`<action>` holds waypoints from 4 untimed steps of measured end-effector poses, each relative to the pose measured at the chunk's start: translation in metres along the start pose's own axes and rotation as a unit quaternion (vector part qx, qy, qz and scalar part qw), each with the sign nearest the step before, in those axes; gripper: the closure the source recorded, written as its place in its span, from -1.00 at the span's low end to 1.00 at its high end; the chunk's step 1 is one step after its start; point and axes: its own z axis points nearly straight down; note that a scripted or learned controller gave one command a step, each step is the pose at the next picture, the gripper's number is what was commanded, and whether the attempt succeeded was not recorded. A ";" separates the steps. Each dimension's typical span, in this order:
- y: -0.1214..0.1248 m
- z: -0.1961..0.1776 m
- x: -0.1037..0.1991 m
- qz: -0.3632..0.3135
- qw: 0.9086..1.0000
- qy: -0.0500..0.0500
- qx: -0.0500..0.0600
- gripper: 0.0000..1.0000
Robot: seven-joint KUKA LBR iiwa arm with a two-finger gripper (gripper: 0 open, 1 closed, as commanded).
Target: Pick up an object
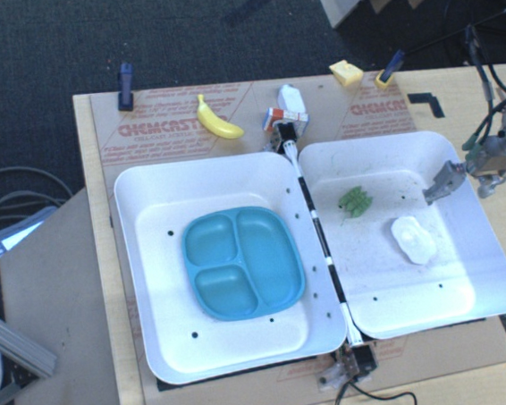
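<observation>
Worktop (182, 128) carries two shallow white bins side by side, as seen from my remote seat. Left bin (150, 253) holds a blue divided plate (241, 263), lying flat near the middle, well apart from anything I would try for. Right bin (475, 264) is the one in play: a white lump (413, 239) lies right of centre on the bin floor, and a small green leafy piece (355, 202) sits up and left of it, near but not touching. Arm enters from the right edge; the gripper (440, 184) hangs over the right bin's far right part, one grey finger pointing left and down toward the bin floor. I cannot tell how wide the jaws stand from this angle, since the parts overlap; nothing shows between them, so I log no grasp. Outside the bins, along the far side of the worktop: a banana (217, 120), a small white and red carton (288, 108) at the head of the seam between the bins, a yellow block (345, 72), and blue clips (124, 83) at the corners. Progress, by my judgement: early, approach only. Both candidates rest on the bin floor, neither lifted. Left to do: choose one (the white lump is nearest the gripper), descend, close on it, raise it clear.
</observation>
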 end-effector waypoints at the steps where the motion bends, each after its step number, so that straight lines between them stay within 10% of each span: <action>1: 0.058 0.153 0.066 0.000 1.000 0.000 0.001 -1.00; 2: 0.124 0.158 0.068 0.000 1.000 0.000 -0.001 -1.00; 3: 0.100 0.159 0.085 0.000 1.000 0.000 0.001 -1.00; 4: 0.101 0.148 0.085 0.000 1.000 0.000 0.000 1.00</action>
